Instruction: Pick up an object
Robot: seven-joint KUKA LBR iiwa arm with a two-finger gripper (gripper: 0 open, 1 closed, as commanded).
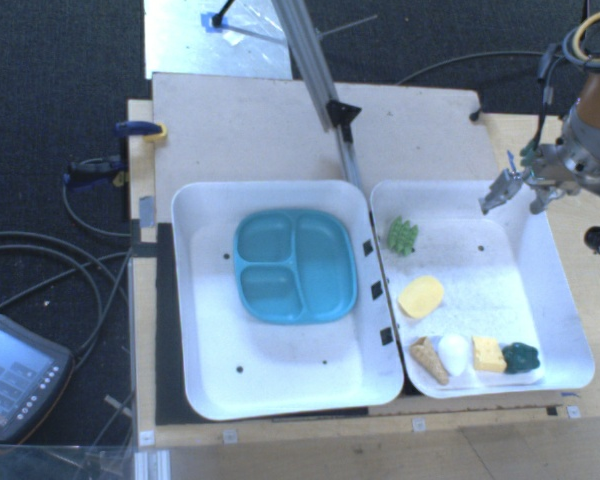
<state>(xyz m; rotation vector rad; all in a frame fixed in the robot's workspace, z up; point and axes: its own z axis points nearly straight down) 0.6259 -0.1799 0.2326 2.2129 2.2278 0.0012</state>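
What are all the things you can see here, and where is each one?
Bins: two, white, side by side on the bench.
Divided plate: one, blue, in the left bin.
Bumpy toy: one, green, right bin, near its top left.
Rounded piece: one, yellow, middle of the right bin.
Cone-shaped piece: one, tan, right bin's near edge.
Egg shape: one, white, beside the cone.
Block: one, yellow, beside the egg.
Lump: one, dark green, right of the block.
Handheld screen: one, grey, on the floor at left.
Clamp: one, blue and yellow, bench's left edge.
Gripper: one, grey, above the right bin's far right corner, holding nothing.
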